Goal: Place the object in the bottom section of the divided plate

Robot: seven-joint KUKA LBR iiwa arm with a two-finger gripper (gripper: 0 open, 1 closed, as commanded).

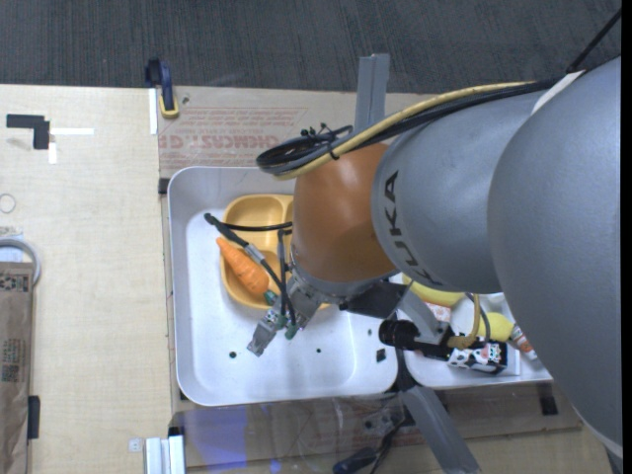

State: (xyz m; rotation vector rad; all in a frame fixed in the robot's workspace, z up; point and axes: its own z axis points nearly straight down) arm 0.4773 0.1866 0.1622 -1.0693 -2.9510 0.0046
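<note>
At the near edge of the view, the white floor of the left bin [296,368] is seen, and just above it the gripper [269,332] hangs at a slant, its tip low over the bin floor. Whether it is open or closed cannot be told from this angle, and nothing is seen held at its tip.

Just beyond the gripper and up to its left, the orange carrot [242,265] lies across the near-left part of the yellow divided plate [259,212], touching the plate's surface. The carrot is thus close to the gripper but apart from it. Whether it rests fully within the bottom section cannot be told, since the plate's dividers are largely covered by the arm [341,215].

If the placing is judged unfinished, the carrot should be taken across its thick middle, lifted just over the rim and set down wholly inside the bottom section. Farther back, the brown cardboard sheet [237,131] lies beyond the bin.
</note>
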